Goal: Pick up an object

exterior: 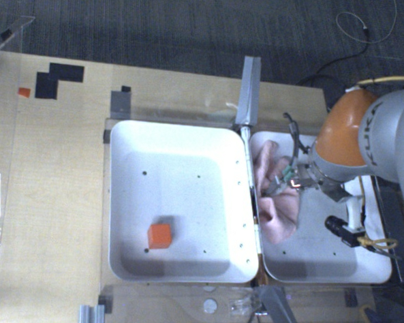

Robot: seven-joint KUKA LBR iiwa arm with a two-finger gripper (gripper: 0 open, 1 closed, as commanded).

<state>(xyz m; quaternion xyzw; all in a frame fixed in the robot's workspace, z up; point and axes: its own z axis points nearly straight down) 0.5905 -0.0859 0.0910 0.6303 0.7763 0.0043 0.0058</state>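
Two shallow white bins sit side by side on the pale wooden bench [48,216], their inner walls touching along a shared divide. A pink cloth [280,217] lies crumpled in the right bin [318,263], pressed up against that bin's left wall. Its long axis runs along the divide, from the far end of the bin toward the near end. The far end is narrower and bunched, and the near end spreads wider and points toward the near-left corner. The arm [401,135] reaches in from the right, its orange band [344,132] above the bin's far-right part. The jaws are at the cloth's mid-length, over its right edge. They are small and dark against the folds, so I cannot tell how far apart they stand, nor whether any fabric is caught between them. The rest of the right bin's floor, to the right of the cloth, is bare white. An orange cube [160,236] rests alone in the left bin [187,184], near the near-left corner and well apart from the cloth. A grey metal post [249,92] stands beyond the bins, at the far end of the divide. Black L-shaped marks [57,80] and a small orange square [24,92] lie on the bench's far-left part.
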